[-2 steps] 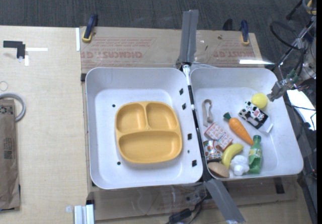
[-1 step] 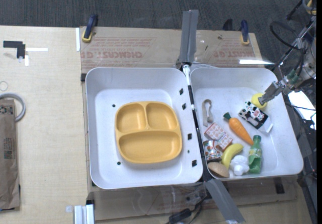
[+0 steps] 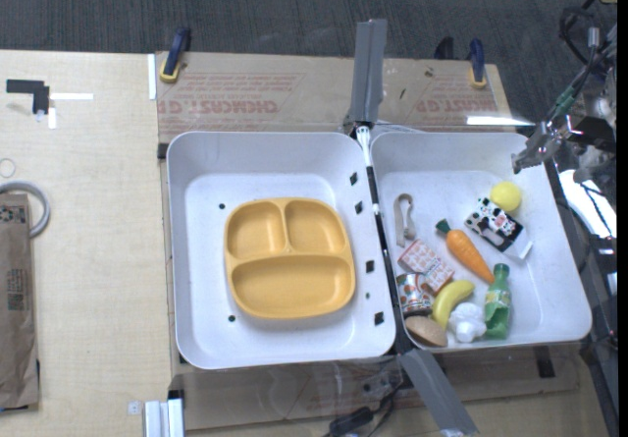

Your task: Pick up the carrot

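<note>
Over in the left bin a yellow divided plate is seen, sitting flat and alone. Across the divider, the right bin is crowded: the carrot is found mid-bin, its long axis slanting from the green top at upper left down to the tip at lower right, a banana and green bottle just below it, a black-and-white toy just above. At the bin's upper right edge the gripper is spotted; the jaw state cannot be told. The carrot lies down and left of it, well apart, so a descent across the bin is judged necessary.
</note>
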Motion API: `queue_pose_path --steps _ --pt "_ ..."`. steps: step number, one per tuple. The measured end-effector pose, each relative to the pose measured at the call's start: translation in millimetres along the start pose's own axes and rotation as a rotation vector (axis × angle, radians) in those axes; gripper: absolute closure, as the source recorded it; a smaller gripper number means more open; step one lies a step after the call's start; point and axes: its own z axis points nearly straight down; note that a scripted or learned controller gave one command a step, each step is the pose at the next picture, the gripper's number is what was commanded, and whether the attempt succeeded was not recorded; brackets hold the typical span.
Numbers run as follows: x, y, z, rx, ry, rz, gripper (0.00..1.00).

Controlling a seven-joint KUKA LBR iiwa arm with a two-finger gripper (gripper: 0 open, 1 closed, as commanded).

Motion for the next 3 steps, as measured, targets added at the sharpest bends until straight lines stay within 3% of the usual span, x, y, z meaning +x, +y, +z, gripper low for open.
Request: queue_pose_path --steps 1,2,3 --pt "62 12 101 0.004 0.002 -0.228 0.00" --pt "42 -18 208 -0.006 0.001 -0.363 0.00" --pt "41 -17 201 -0.007 0.001 -0.360 1.00"
